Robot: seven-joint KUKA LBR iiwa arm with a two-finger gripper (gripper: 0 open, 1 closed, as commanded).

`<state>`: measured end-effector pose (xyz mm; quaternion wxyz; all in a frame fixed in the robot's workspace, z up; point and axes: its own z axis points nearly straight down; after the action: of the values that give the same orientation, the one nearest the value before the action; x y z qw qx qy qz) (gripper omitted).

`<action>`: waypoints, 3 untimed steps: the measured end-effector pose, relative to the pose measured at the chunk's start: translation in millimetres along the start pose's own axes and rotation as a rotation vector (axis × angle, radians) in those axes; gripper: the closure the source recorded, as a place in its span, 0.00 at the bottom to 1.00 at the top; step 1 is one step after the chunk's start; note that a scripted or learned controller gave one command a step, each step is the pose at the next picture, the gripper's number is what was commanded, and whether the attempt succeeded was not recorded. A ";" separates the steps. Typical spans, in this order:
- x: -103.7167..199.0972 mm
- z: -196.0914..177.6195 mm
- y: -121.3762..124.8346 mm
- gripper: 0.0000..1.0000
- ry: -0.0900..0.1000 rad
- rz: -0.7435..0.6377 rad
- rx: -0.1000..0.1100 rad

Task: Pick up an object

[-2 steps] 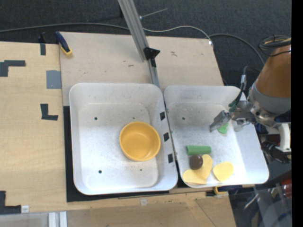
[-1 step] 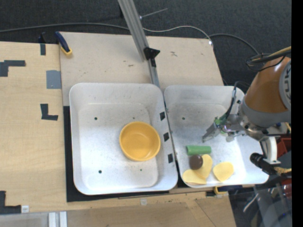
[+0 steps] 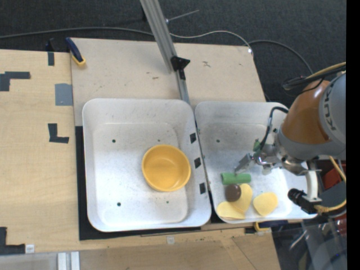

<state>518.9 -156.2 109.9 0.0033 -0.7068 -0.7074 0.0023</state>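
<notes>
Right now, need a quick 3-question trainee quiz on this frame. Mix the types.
1. True or false: the yellow bowl sits in the left bin.
2. Which object lies nearest the tool? A) yellow bowl B) green block C) blue-handled clamp
3. Fill in: the brown round piece lies in the ___ bin, just below the green block.

Key: 1 true; 2 B; 3 right.
</notes>
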 end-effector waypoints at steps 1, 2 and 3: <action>0.4 -12.7 1.1 1.00 -0.001 -0.001 -0.004; 2.1 -75.2 -0.6 1.00 -0.003 -0.001 -0.012; 2.3 -125.8 0.1 1.00 -0.003 -0.001 -0.012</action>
<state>520.0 -154.1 235.7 -0.0020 -0.7065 -0.7077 -0.0010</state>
